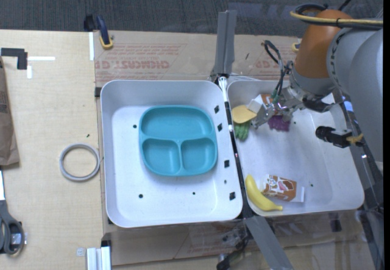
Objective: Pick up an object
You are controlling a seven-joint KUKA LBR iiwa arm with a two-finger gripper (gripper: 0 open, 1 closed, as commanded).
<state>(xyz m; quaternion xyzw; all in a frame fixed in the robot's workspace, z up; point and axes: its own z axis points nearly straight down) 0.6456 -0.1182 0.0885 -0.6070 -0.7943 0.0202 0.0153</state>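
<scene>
In the right bin (pixel 317 159), at its far left corner: the gripper (pixel 275 108), low over a small cluster of toys. Open or closed, cannot tell from this angle. Nothing seen clasped in it.

Just beneath and touching or nearly touching the gripper: a purple object (pixel 281 122). To its left, against the wall between the bins: a yellow piece (pixel 244 114), with a green piece (pixel 242 131) directly below it and touching.

Well apart from that cluster, at the near edge of the same bin: a banana (pixel 261 196), curved and lying flat, and just beside it a small orange-and-white carton (pixel 283 189) on its side. Printing on the carton too small to read.

In the left bin (pixel 122 195): a teal divided plate (pixel 179 139) with three compartments, lying flat near the middle.

Under the far ends of both bins: a cardboard sheet (pixel 137 58) with red lettering, seen reversed and too faint to read with confidence.

On the wooden bench (pixel 49 110) to the left: a grey tape ring (pixel 80 161), lying flat and apart from the bins.
</scene>
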